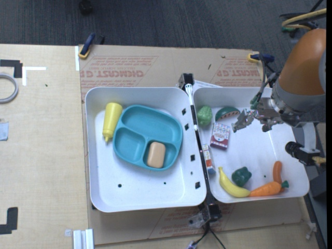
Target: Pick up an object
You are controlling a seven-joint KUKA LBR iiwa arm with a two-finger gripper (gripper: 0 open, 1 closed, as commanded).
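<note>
You have no pick yet: the grey two-finger gripper (248, 119) hovers over the right white bin (270, 154), fingers seemingly spread and empty, though the view is poor. Nearest candidates: red-and-white card box (220, 136), round green toy (204, 115). Descent, closure, lift remain.

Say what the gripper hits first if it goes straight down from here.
Probably bare floor of the right bin. The gripper hangs beside the watermelon slice and the card box, but depth is hard to judge from above.
</note>
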